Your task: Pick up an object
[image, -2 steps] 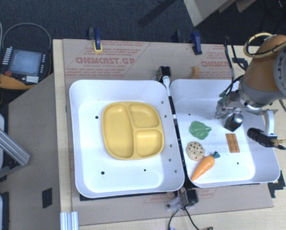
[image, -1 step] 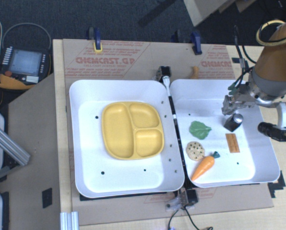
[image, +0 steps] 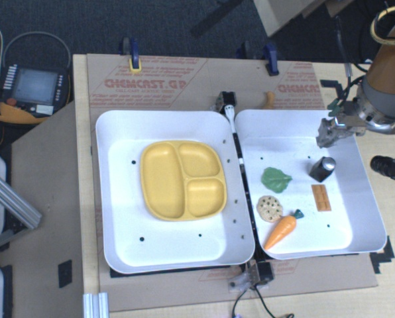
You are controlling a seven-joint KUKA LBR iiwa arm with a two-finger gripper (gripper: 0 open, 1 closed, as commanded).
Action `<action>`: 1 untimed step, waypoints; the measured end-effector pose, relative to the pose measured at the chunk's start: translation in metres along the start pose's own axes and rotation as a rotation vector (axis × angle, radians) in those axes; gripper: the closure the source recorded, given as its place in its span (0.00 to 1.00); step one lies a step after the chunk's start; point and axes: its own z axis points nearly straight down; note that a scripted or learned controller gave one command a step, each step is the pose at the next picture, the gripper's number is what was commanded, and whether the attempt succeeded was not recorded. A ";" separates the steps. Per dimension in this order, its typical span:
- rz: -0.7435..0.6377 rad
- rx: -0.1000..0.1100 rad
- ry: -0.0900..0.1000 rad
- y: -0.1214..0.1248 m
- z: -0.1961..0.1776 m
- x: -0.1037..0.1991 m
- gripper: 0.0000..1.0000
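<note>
My gripper (image: 330, 132) hangs over the far right part of the right bin (image: 356, 237), reaching in from the right. In that bin lie a green leaf-shaped piece (image: 276, 179), a round speckled cookie (image: 270, 208), an orange carrot (image: 281, 231) with a green top and a brown wafer bar (image: 321, 197). A small black cylinder with a grey end (image: 322, 169) sits just in front of the gripper, apart from it. The gripper is above and behind all of these and touches none that I can see.
The left bin (image: 118, 237) holds a yellow divided plate (image: 183, 179) in its middle. A raised rim between the two bins runs down the centre (image: 242, 177). Clamps (image: 134, 55) stand on the cardboard behind the bins.
</note>
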 end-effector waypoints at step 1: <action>-0.005 0.010 0.006 -0.002 0.007 0.059 1.00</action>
